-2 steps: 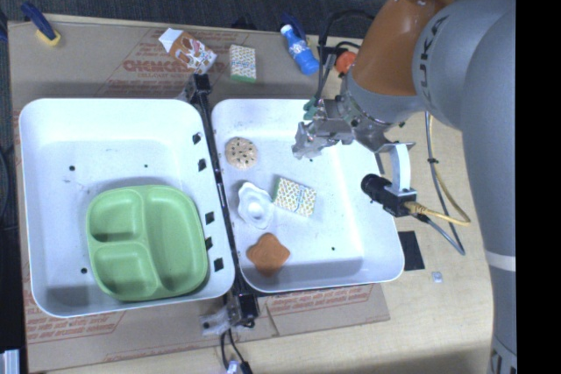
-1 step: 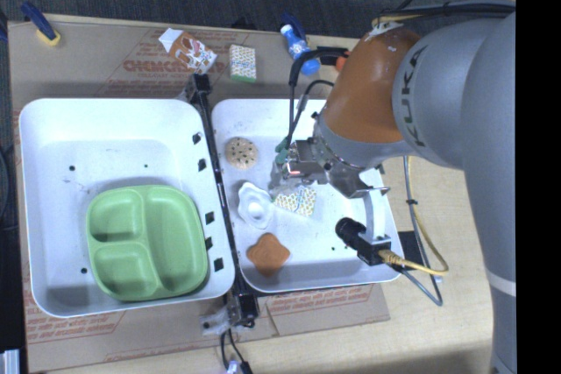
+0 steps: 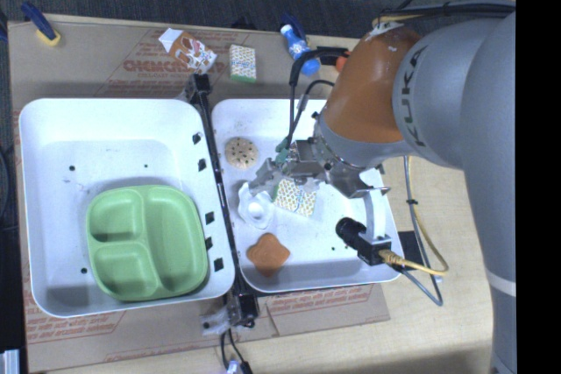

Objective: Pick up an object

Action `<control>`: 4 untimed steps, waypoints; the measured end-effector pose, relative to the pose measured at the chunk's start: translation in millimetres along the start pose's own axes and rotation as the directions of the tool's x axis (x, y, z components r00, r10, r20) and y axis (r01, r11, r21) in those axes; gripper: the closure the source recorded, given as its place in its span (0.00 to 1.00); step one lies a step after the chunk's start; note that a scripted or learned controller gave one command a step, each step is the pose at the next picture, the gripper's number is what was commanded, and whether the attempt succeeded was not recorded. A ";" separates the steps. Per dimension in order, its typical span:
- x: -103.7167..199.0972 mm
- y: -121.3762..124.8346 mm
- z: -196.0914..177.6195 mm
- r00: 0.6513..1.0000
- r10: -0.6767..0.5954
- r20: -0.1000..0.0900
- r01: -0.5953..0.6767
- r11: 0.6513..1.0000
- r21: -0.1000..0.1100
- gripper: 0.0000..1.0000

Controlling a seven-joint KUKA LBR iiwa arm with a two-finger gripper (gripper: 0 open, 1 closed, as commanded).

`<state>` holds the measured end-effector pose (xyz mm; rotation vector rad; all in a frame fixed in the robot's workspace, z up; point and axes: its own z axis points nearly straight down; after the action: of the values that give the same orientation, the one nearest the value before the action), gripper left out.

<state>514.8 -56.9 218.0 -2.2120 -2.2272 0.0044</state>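
On arm [image 3: 438, 92] casing: "KUKA" lettering; jaws' state unclear, over patterned packet [image 3: 296, 197] in right bin [image 3: 263, 114].

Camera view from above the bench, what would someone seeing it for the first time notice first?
The big grey arm with its orange band reaches in from the right over the right bin. Next comes the green divided tray in the left bin. Small items lie in the right bin: a speckled cookie, an orange lump and a patterned packet.
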 end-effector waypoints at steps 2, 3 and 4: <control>-27.6 -38.6 26.3 1.000 0.004 0.000 -0.004 1.000 -0.003 0.00; -42.6 -37.8 -11.7 1.000 0.002 0.000 -0.002 1.000 -0.004 0.00; -37.8 -35.8 127.1 1.000 0.000 -0.002 0.000 1.000 0.001 0.00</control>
<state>478.7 -95.0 91.0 -2.2103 -2.2261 0.0039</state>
